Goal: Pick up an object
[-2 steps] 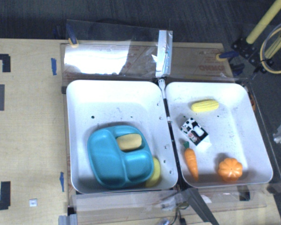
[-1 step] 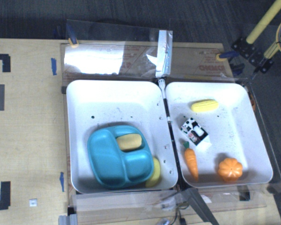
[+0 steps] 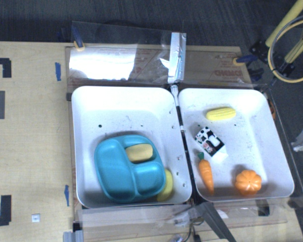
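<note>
Nearest edge: dark grey struts (image 3: 212,223) cross below the bins, cut off by the frame bottom; what they belong to is unclear. The tool itself can't be made out, so its state cannot be told.

Left bin (image 3: 91,110), shallow white plastic, rounded corners, scuffed floor. In its near half a blue divided tray (image 3: 118,178), smooth plastic, rounded. A yellow oblong block (image 3: 140,153) lies in the tray's far-right compartment. A yellow-green rounded thing (image 3: 166,184) sits just beside the tray's near-right edge, partly hidden behind it; hard to identify.

Right bin (image 3: 252,110), same white plastic, touching the left bin along the middle seam. Near right: an orange pumpkin-like ball (image 3: 248,181), ribbed, glossy. Near left: an orange toy carrot (image 3: 206,173), tapered, green top pointing far. Just beyond the carrot, a small black-and-white patterned box (image 3: 209,140), tilted; its print is too small to read. Far: a yellow corn-like piece (image 3: 220,114), oblong, bumpy.

Beyond the bins, a clear plastic sheet (image 3: 121,59) with glare lies on the tan wooden surface (image 3: 25,135). Far right, yellow hoses (image 3: 288,24), cut off.
</note>
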`<action>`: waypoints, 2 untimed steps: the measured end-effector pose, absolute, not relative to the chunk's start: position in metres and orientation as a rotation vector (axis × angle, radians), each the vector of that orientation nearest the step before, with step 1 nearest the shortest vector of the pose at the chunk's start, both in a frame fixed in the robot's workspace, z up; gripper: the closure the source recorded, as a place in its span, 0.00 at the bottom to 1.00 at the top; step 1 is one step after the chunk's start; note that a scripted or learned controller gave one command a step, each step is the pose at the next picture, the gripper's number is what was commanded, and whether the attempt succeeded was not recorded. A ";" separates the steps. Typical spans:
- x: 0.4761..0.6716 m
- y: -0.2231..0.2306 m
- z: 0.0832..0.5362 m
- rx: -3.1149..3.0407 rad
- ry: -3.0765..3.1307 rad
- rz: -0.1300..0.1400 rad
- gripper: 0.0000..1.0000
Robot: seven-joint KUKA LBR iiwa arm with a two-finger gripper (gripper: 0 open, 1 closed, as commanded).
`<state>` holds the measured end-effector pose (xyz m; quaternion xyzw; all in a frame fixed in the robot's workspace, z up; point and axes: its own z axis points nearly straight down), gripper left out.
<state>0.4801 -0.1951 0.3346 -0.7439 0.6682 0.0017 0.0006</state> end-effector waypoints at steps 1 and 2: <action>0.480 -0.188 0.329 -2.678 1.638 0.005 1.00; 0.480 -0.195 0.313 -2.845 1.330 0.009 1.00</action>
